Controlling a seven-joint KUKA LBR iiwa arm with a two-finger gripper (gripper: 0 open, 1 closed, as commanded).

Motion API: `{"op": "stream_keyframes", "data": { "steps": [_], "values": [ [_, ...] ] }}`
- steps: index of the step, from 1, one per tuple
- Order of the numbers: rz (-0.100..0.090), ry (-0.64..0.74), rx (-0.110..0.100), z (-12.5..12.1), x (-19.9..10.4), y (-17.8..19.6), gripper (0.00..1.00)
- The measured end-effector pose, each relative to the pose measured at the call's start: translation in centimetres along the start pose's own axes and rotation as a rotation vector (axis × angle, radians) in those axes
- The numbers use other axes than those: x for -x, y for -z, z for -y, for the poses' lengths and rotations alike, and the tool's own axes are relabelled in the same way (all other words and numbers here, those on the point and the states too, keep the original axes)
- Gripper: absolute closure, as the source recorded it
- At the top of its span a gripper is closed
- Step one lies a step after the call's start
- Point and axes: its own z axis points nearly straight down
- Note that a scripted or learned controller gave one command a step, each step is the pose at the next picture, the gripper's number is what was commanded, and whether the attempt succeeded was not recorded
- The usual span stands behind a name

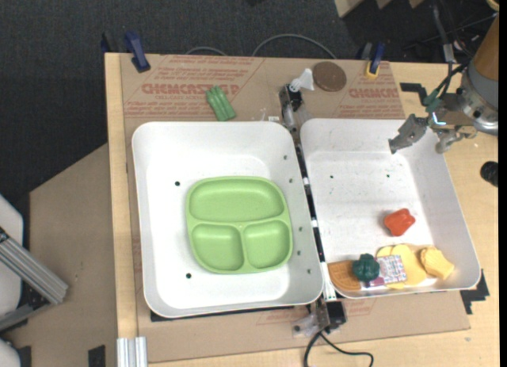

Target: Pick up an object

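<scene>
In the right bin (348, 151) a small red object (399, 220) lies toward the near right. Along that bin's near edge sit a dark green object (365, 267), a yellow and pink packet (394, 265), a yellow piece (436, 261) and a flat brown piece (341, 275). My gripper (424, 137) hangs over the bin's far right corner, well behind the red object. It is open, with its two fingers spread and nothing between them.
The left bin (158, 159) holds a light green compartment plate (238, 223). Behind the bins, a green clip (221, 104) and a brown disc (329, 77) lie on the cardboard. Clamps (136, 52) stand at its far corners.
</scene>
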Motion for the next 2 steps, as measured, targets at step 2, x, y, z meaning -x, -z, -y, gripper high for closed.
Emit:
{"op": "stream_keyframes", "data": {
  "steps": [2],
  "values": [
    [-0.002,-0.002,-0.006,7.3,1.3,-17.9,0.00]
  ]
}}
